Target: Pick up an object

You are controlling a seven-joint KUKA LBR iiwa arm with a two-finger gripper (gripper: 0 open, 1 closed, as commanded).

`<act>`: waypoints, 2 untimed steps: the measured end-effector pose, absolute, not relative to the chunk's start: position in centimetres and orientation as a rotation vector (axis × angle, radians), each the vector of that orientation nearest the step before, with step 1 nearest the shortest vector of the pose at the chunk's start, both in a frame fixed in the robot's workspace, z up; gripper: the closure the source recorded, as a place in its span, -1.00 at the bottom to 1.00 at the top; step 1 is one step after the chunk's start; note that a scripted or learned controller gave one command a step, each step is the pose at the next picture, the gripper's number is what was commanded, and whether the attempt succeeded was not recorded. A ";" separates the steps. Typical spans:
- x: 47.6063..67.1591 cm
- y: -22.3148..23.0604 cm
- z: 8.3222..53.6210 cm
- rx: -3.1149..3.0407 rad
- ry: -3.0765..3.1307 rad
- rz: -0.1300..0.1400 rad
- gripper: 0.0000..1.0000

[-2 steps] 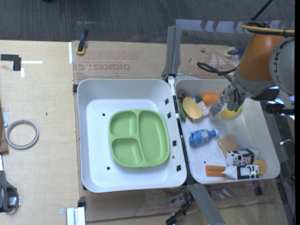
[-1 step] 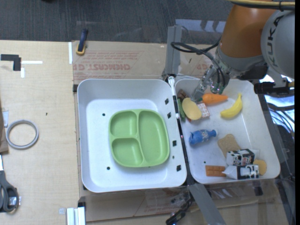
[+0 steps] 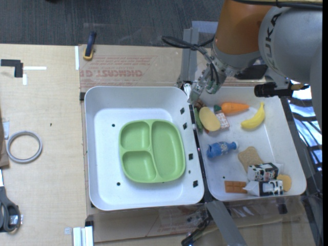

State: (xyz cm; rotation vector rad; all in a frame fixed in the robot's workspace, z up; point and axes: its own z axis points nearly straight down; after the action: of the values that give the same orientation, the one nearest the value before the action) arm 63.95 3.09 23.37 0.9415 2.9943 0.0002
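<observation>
My gripper [image 3: 197,89] hangs over the far left corner of the right bin [image 3: 293,137], just above the divider between the two bins. Right below it lie a tan round food piece [image 3: 209,119] and a small red and white box [image 3: 222,121]. Further right are an orange carrot [image 3: 234,107] and a yellow banana [image 3: 254,118]. A blue bottle [image 3: 221,148] lies mid-bin, with a bread slice [image 3: 249,157], a black and white carton [image 3: 264,172] and an orange cracker [image 3: 234,186] nearer the front. I see nothing held in the gripper.
The left bin [image 3: 97,137] holds a green divided plate [image 3: 152,150]. On the wooden bench to the left lie a tape roll [image 3: 23,146] and scissors [image 3: 7,217]. A blue and yellow tool [image 3: 90,45] rests on the cardboard behind the bins.
</observation>
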 end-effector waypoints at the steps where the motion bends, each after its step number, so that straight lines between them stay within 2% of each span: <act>1: 62.3 7.0 27.4 1.201 2.900 -0.002 1.00; 2: 62.1 0.4 25.0 0.844 3.025 -0.002 1.00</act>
State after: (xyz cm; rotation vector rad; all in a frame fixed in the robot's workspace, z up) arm 62.05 0.38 24.98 0.8439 3.0249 -0.0023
